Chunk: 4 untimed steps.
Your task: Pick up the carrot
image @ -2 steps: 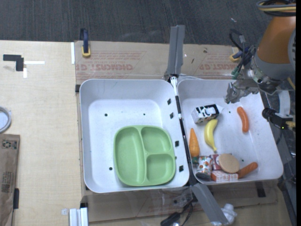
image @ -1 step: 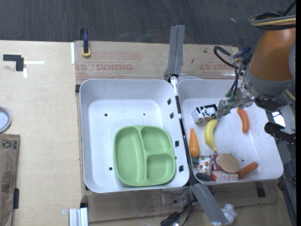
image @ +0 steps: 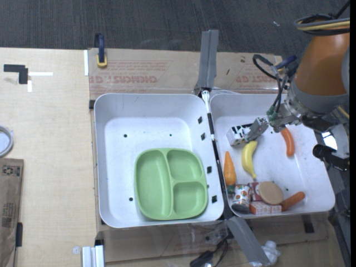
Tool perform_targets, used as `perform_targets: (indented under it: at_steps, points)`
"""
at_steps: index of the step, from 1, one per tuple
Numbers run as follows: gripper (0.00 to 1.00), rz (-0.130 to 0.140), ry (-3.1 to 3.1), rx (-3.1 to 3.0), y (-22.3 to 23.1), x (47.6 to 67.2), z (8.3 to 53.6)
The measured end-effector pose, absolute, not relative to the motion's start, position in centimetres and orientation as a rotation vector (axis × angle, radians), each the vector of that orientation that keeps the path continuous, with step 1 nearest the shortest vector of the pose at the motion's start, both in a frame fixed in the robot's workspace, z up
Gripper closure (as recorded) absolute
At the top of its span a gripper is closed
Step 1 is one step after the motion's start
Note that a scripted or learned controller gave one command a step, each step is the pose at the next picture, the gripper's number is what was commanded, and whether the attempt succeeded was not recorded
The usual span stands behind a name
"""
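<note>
The carrot [image: 229, 168] is a short orange cone lying along the left wall of the right bin [image: 314, 166], with its tip pointing away from me. My gripper [image: 248, 133] reaches in from the right and hangs low over the back left part of that bin. It is above and slightly right of the carrot, close to the top end of a yellow banana [image: 249, 158]. The carrot lies apart from the gripper, with nothing touching it but the bin wall.
An orange sausage [image: 288, 142] lies right of the gripper, another [image: 293, 200] at the front right. A round tan disc [image: 271, 192], a small can [image: 241, 193] and a red box [image: 261, 207] crowd the front. The left bin [image: 111, 149] holds a green divided plate [image: 171, 183].
</note>
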State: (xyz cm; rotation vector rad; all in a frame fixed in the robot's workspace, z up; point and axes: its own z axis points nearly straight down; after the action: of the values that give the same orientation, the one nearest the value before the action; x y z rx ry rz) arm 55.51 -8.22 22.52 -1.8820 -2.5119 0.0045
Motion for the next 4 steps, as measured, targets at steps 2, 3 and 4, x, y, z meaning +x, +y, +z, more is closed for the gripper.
perform_targets:
  at_steps: [2,3,4]
  points:
    - [0.00,0.004,-2.506,-1.897,-8.9,63.3,27.4]
    - [0.00,0.006,-2.206,-2.231,-13.1,54.0,19.3]
    - [0.00,0.005,-2.195,-2.241,-10.2,48.2,9.0]
